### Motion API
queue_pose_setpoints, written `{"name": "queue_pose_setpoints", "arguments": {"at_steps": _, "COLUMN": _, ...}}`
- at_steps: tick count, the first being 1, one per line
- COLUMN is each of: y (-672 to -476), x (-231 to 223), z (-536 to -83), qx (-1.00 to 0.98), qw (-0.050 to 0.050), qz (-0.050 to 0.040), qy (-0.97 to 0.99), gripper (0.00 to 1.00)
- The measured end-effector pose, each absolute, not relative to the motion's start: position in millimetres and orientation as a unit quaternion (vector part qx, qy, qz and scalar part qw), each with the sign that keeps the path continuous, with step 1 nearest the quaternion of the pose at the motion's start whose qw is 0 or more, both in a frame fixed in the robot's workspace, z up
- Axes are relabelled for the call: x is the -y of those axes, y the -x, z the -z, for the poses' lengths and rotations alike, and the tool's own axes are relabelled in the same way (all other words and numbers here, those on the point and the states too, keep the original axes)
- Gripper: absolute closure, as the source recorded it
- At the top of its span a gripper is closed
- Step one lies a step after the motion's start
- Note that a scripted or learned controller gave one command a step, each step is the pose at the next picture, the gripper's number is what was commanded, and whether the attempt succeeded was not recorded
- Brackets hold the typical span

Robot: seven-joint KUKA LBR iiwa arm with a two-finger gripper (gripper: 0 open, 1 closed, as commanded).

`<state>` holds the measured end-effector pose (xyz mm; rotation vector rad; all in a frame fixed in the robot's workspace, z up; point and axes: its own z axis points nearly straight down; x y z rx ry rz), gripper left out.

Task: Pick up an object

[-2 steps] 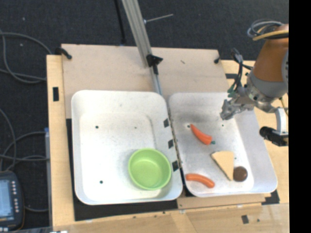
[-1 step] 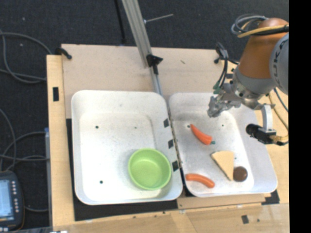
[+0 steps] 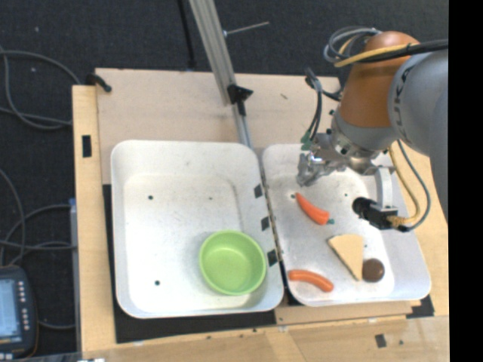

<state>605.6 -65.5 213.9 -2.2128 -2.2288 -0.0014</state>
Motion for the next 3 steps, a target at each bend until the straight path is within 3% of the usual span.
{"name": "queue_pose_setpoints", "arguments": {"at_steps": 3, "y": -596.7, "x": -83.5, "z": -229.2, "qx": 0.710, "qw": 0.000, "qz": 0.0012, "qy": 0.704, "gripper": 1.00}}
